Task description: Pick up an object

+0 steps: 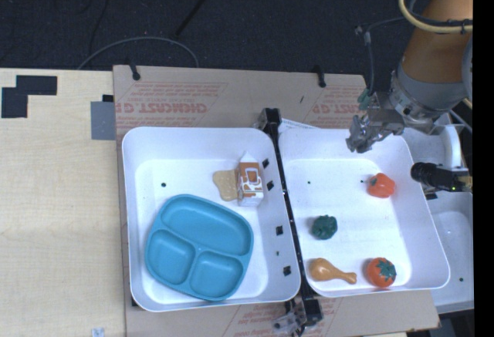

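Right bin, near edge: a tan plastic drumstick (332,272) lies on the floor of the right shallow white bin (421,239), with a round red-orange plastic tomato with a green top (380,271) just beside it to the right, apart from it.
Right bin, middle: a dark green knobbly plastic vegetable (324,227) sits alone, above the drumstick.
Right bin, far side: a second red-orange plastic tomato (380,186) rests near the right wall.
Left bin, near: a blue plastic plate with three compartments (200,247) lies flat in the left shallow white bin (135,173), tilted on the diagonal.
Left bin, far: a small white and orange carton (250,181) stands near the dividing wall, touching a flat tan piece like a slice of bread (226,185) on its left.
Pincer: the dark pincer (361,141) hangs over the far rim of the right bin, above and left of the upper tomato, well apart from it; nothing shows between its tips, and whether they are spread or closed cannot be told.
Arm: the grey arm with an orange band (440,42) comes in from the right.
Table: pale wooden table (54,197) with a brown cardboard sheet (231,96) under both bins.
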You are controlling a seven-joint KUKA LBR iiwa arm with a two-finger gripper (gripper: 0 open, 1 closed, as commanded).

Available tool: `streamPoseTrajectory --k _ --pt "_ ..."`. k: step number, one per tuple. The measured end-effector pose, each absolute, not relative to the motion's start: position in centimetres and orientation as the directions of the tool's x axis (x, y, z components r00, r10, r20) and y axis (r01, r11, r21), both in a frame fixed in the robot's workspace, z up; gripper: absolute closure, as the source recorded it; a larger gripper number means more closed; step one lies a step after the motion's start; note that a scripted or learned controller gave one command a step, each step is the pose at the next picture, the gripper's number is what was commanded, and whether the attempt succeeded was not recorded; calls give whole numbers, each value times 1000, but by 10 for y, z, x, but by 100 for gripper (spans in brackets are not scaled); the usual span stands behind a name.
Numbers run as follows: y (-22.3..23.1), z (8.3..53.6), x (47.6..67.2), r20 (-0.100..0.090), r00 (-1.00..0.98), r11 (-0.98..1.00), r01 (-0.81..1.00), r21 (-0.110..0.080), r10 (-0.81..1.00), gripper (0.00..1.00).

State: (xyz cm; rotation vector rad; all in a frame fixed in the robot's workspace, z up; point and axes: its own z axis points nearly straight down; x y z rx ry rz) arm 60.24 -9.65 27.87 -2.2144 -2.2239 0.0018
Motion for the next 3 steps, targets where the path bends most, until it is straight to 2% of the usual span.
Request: streamPoseTrajectory --k 2,3 --pt "12 278 615 0 -3 3 1000 -3 1000 100" --pt "73 266 614 1 -5 5 1000 -5 1000 100"
